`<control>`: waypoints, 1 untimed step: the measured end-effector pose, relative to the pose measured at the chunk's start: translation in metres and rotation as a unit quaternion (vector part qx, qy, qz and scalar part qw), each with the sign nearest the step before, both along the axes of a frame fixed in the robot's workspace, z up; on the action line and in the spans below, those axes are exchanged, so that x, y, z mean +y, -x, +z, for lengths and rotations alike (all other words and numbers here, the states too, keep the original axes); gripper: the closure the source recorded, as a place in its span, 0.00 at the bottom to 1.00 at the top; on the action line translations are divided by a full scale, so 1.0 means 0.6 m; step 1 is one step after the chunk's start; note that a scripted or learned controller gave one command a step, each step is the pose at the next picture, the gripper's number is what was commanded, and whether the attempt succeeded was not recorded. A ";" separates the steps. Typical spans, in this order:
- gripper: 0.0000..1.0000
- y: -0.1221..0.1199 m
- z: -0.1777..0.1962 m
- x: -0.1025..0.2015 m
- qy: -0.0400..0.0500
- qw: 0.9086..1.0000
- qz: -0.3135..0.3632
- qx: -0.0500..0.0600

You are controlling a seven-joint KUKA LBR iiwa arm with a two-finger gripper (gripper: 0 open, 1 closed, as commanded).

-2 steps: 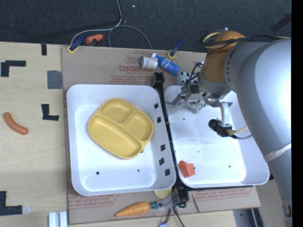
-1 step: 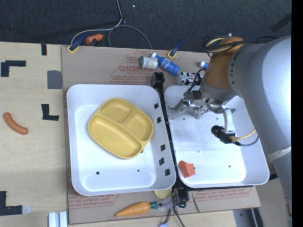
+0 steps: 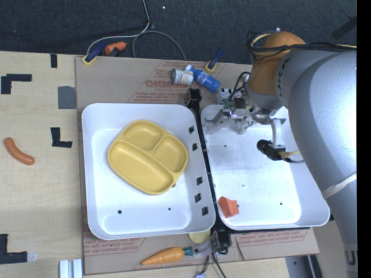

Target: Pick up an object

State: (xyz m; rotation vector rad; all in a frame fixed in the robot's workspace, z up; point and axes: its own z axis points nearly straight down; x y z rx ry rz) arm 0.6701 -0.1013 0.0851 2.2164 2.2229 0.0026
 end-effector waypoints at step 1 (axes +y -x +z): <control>1.00 0.002 0.017 0.000 0.001 1.000 0.000 0.000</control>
